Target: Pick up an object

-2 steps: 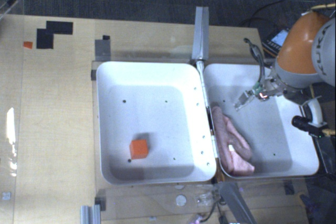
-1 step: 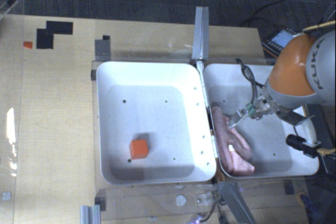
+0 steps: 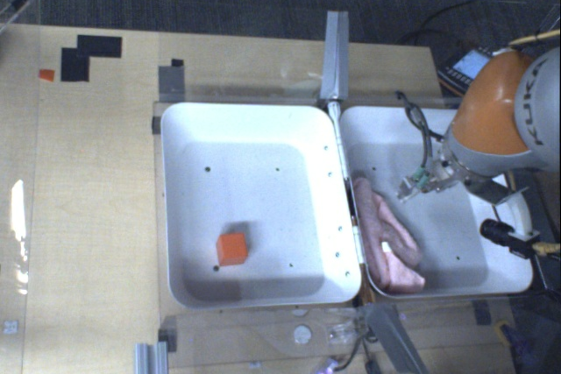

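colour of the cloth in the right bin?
Pink cloth, lying along the right bin's left wall; camera view.

Pale wooden bench (image 3: 88, 215) carries two shallow white bins side by side, rims touching at centre. Left bin (image 3: 254, 123); right bin (image 3: 377, 123). Grey metal bar (image 3: 336, 57) upright behind their junction. Black angular marker (image 3: 86, 55) and small orange square (image 3: 46, 75) lie flat near bench's far left corner.
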You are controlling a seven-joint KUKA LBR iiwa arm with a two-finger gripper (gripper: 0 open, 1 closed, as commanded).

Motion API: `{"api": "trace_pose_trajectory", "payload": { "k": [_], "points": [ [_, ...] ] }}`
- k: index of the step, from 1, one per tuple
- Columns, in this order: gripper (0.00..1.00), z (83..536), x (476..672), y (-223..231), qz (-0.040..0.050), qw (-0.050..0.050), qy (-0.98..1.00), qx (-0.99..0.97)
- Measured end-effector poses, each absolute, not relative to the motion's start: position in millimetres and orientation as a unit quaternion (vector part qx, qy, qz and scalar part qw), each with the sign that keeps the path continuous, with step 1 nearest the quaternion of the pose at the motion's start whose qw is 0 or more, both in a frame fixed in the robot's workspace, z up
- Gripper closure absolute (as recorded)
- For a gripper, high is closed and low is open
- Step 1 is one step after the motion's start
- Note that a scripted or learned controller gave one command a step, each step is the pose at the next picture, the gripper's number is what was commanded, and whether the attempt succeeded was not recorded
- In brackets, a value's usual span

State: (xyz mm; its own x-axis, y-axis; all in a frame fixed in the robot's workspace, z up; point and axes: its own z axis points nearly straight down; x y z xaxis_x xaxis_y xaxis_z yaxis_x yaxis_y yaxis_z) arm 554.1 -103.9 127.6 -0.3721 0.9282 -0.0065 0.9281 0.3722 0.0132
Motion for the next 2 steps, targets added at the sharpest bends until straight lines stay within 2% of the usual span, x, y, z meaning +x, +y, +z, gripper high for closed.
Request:
{"api": "trace_pose_trajectory", "payload": {
  "k": [1,2],
  "points": [
    [0.00,127.6,554.0,-104.0,0.0036,0.006,0.828,0.560],
    [0.00,186.5,565.0,-69.5,0.0025,0.004,0.829,0.559]
  ]
}}
